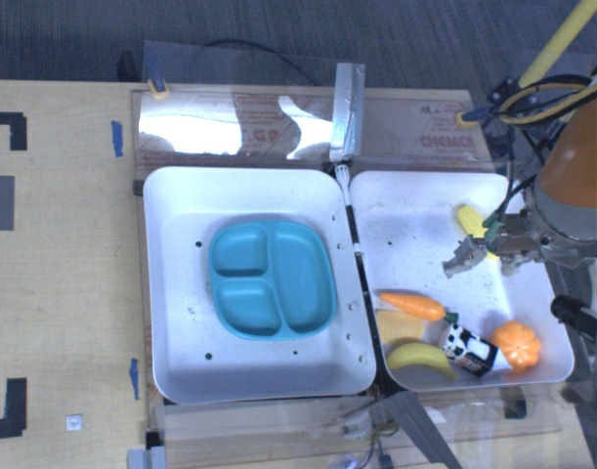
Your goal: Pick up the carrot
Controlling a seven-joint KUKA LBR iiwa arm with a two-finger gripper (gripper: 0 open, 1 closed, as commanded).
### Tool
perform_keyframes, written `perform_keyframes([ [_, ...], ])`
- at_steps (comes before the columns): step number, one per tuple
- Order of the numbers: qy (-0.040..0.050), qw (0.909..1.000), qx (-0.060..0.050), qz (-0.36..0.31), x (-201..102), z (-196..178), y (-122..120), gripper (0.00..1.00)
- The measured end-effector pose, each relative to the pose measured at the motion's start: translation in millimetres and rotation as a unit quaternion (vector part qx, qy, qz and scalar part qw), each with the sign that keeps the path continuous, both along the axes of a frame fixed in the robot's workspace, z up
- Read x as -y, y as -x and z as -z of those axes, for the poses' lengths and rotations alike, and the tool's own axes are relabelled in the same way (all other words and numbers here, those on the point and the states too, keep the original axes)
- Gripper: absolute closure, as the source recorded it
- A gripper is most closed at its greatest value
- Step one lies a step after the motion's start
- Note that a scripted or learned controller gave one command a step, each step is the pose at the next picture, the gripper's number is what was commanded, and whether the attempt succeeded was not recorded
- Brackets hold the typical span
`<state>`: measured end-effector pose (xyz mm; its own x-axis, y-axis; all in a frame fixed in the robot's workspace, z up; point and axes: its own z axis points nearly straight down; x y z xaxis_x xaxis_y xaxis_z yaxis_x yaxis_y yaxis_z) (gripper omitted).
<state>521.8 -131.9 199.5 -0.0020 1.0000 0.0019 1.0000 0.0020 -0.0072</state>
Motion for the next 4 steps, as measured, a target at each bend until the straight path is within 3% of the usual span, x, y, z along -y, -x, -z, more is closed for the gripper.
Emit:
perform_keyframes([
  [1,-0.0006,0.9997,-0.001,-0.025,-92,19,24,0.00],
  [3,0.0006,0.9998,0.000,-0.022,-89,18,24,0.00],
  [4,0.0008,0.9995,-0.003,-0.030,-32,89,46,0.00],
])
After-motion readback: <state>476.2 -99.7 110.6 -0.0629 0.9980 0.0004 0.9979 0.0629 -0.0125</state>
